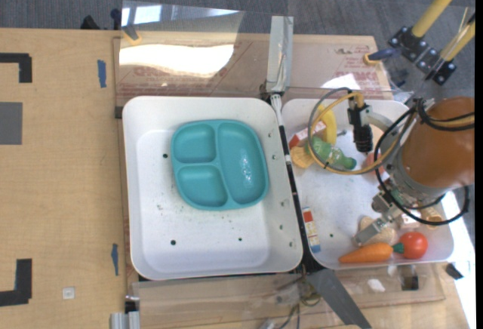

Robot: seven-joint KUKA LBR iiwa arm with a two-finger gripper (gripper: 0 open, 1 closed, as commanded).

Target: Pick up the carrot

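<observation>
A: We are looking down on a cardboard-brown bench with grey floor beyond it at twelve o'clock. Two shallow white bins sit side by side on it, and a clear shiny sheet lies just past the left bin.

B: In the left bin we see a teal plate with three compartments, lying flat near the bin's middle. Small dark specks dot the white floor around it.

A: And the right bin?

B: The carrot lies there on its side near the six o'clock wall, its narrow tip pointing to nine o'clock. A red tomato sits just beside it at three o'clock, apparently touching its thick end.

A: Where is the arm?

B: The arm comes in from three o'clock, its orange band over the bin's right side. The gripper hangs low at its end, just at twelve o'clock of the carrot's thick end. We cannot tell how its tips stand, because the wrist and cables cover them. We see nothing held in it; the carrot rests on the bin floor.

A: Anything else in that bin?

B: Toward twelve o'clock we see a yellow banana, a green vegetable just below it and a pale orange piece at nine o'clock of that one. Black and yellow cables loop over them.
</observation>
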